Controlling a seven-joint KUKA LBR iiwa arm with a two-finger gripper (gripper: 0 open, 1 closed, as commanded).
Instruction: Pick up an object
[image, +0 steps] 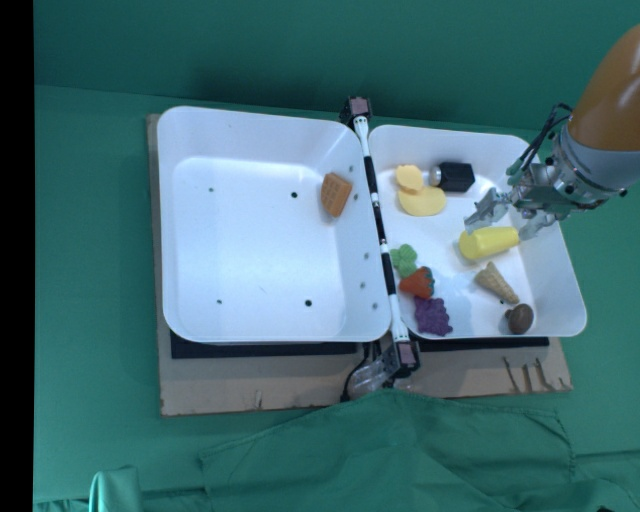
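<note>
My gripper (514, 217) hangs over the right bin (560, 290), near its right side, with its fingers (486, 211) spread open. Nothing is held between them. Just below it in the view lies a yellow cylinder-shaped piece (488, 242). Other pieces in that bin are a yellow duck-like piece (420, 196), a small black block (456, 176), a green piece (403, 259), a red piece (418, 284), purple grapes (433, 316), a tan cone (496, 282) and a brown round piece (518, 318).
The left bin (250, 290) holds an orange waffle-like piece (336, 194) close to its right wall. A black-and-white divider (378, 230) runs between the bins. Green cloth (400, 450) is bunched in front of the bench.
</note>
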